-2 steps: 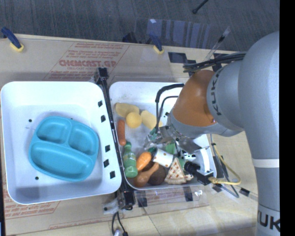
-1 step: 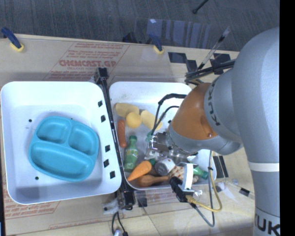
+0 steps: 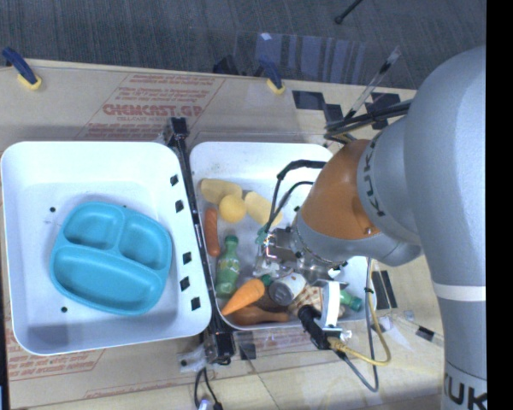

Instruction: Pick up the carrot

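The carrot [image 3: 244,295] lies in the right bin [image 3: 239,154], near its 7 o'clock corner, tip pointing toward 8 o'clock; a brown item [image 3: 258,316] lies just under it, touching; a green bottle [image 3: 228,264] stands at 11 o'clock from the carrot, a thin orange sausage [image 3: 211,231] beyond it along the bin's left wall; yellow pieces [image 3: 231,202] sit toward 12 o'clock; the gripper [image 3: 284,287] hangs just beside the carrot at 3 o'clock, and its state cannot be told; the left bin [image 3: 17,229] holds a blue divided tray [image 3: 111,256].
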`<state>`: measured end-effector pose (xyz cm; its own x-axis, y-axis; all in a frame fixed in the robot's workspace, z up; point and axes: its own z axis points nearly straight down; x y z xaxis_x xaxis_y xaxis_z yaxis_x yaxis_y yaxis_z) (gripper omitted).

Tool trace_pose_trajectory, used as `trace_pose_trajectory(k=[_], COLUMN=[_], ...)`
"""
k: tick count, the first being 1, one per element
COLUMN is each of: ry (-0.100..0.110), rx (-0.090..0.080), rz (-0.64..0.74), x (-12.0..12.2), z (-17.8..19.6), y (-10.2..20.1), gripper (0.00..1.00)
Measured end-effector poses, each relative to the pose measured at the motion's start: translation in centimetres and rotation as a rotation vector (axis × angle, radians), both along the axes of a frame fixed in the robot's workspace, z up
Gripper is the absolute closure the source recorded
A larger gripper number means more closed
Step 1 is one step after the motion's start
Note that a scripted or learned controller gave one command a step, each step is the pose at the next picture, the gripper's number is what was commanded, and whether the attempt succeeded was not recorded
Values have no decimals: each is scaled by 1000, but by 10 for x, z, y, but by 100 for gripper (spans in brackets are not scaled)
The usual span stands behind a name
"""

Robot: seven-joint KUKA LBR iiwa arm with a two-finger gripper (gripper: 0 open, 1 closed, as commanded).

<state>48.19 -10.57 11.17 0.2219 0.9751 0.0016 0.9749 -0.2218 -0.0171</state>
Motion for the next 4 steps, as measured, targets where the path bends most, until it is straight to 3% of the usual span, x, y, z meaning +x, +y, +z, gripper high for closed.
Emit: trace_pose_trajectory(k=[1, 2, 3, 4], ry=[0, -35, -24, -17], rx=[-1, -28, -17, 1], rz=[2, 246, 261, 238], x=[0, 0, -1, 69], z=[0, -12, -5, 82], y=[0, -3, 1, 89], gripper=[0, 0, 100, 100])
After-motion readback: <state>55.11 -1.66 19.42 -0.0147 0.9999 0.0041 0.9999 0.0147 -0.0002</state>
